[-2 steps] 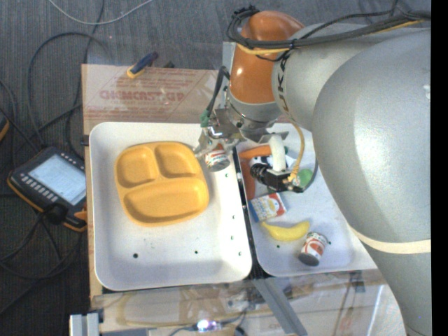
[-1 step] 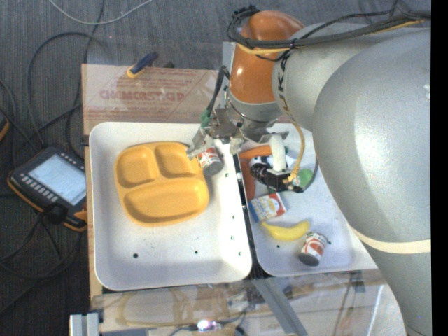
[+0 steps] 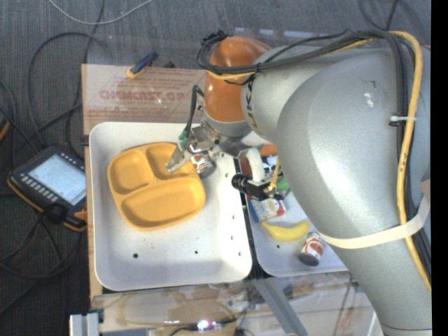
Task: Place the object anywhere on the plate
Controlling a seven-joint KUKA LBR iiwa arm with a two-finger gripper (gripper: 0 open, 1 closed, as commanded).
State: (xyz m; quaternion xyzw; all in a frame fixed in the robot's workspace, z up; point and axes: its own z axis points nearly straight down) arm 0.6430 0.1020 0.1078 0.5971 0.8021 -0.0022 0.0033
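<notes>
The hand [image 3: 187, 154] hovered over the right rim of the yellow plate [image 3: 155, 184], fingers gripping a small red-and-white object [image 3: 201, 164].

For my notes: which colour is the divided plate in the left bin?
Yellow-orange, plain; the plate shows well in the camera view.

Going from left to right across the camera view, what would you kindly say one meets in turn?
Handheld control pendant → yellow divided plate in the left white bin → gripper at the plate's right edge → banana → small can.
</notes>
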